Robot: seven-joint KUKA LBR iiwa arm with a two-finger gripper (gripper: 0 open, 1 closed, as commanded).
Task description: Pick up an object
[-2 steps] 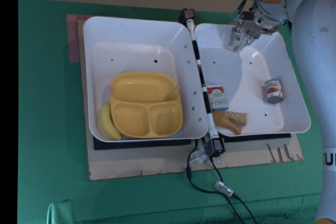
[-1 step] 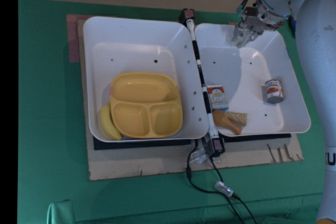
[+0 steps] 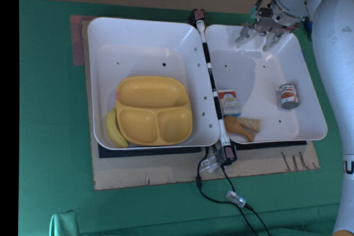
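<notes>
Three things lie in the right bin (image 3: 310, 119): a can (image 3: 288, 95), a carton (image 3: 229, 102) and a chicken leg (image 3: 241, 126). Can is on its side near the bin's right wall, long axis running roughly top-to-bottom of the view w/ a slight tilt, grey end toward the far side. Carton lies flat against the left wall, long axis approx parallel to the divider between bins. Leg sits just below the carton, touching or nearly so, long axis across the view, thick end toward the right, by the front wall.

Claw (image 3: 256, 37) hangs over the far end of the right bin, fingers spread apart and pointing down, nothing between them; well apart from all 3 items.

Left bin (image 3: 144, 36) holds a yellow tray (image 3: 154, 110) w/ compartments, and a banana (image 3: 114, 129) tucked along the tray's lower-left edge, touching it. Both bins rest on cardboard over the green bench (image 3: 50, 119).
</notes>
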